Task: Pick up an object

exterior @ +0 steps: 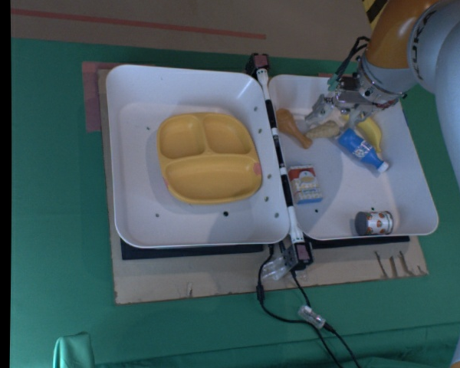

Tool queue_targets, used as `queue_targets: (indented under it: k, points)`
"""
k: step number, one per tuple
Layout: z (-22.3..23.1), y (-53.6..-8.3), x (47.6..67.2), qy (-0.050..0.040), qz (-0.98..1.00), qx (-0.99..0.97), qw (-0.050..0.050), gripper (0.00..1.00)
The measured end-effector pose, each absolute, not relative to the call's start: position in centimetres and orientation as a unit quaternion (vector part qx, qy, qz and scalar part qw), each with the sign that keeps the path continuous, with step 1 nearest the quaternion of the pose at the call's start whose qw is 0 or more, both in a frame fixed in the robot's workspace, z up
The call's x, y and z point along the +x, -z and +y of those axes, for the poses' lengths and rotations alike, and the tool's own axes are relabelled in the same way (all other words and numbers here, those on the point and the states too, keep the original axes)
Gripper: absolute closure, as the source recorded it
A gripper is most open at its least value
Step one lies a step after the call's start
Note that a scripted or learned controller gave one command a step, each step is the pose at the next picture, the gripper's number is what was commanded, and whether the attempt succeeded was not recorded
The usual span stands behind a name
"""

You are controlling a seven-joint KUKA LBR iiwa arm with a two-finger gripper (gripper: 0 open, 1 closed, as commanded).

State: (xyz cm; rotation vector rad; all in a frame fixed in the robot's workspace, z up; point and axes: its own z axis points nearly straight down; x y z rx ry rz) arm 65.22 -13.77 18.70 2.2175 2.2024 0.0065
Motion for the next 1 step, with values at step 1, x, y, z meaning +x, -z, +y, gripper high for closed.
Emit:
queue_targets:
  k: [1]
  points:
    - [-14.11,-20.57,65.56,-0.0056,0.703,0.711,0.016,1.00]
